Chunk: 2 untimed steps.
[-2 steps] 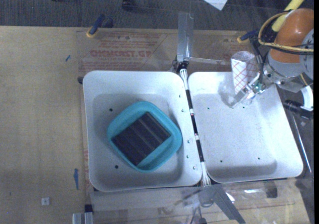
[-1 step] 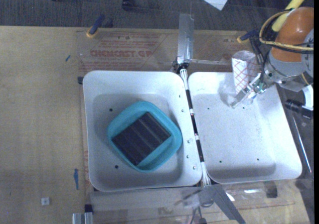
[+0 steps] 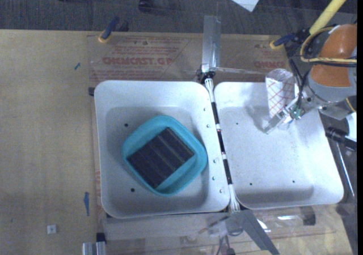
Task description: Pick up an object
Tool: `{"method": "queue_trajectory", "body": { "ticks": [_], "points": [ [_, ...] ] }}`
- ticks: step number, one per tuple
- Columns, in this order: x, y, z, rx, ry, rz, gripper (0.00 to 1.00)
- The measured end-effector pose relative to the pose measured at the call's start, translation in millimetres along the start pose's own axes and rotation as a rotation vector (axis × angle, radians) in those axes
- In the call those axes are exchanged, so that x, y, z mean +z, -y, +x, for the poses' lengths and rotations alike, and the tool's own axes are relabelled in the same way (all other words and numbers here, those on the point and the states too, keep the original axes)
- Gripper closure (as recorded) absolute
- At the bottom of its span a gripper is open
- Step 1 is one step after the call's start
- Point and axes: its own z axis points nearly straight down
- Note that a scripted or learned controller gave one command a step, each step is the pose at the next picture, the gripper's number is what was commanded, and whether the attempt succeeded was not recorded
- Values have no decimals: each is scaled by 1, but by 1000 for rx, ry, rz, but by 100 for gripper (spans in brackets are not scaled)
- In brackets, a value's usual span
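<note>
A white carton with a red grid pattern (image 3: 279, 90) stands in the back part of the right bin (image 3: 283, 180). My gripper (image 3: 287, 117) reaches in from the right, beneath the orange-banded wrist (image 3: 334, 50), and sits right at the carton's lower edge, touching or overlapping it. Whether the carton is gripped is unclear from this angle. In the left bin (image 3: 113, 106) lies a teal square dish with a dark ribbed insert (image 3: 164, 154), far from the gripper.
A metal divider post (image 3: 211, 44) rises behind the seam between the bins. A yellow rod (image 3: 337, 0) and cables run at the upper right near the arm. Wooden bench surface (image 3: 45, 135) lies left of the bins.
</note>
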Motion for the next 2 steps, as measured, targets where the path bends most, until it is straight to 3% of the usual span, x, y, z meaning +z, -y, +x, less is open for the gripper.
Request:
{"method": "queue_trajectory", "body": {
  "ticks": [1, 2],
  "points": [
    [-92, -57, 13, -147, 4, -3, 100],
    [-121, -77, 64, -144, 0, 0, 100]
  ]
}}
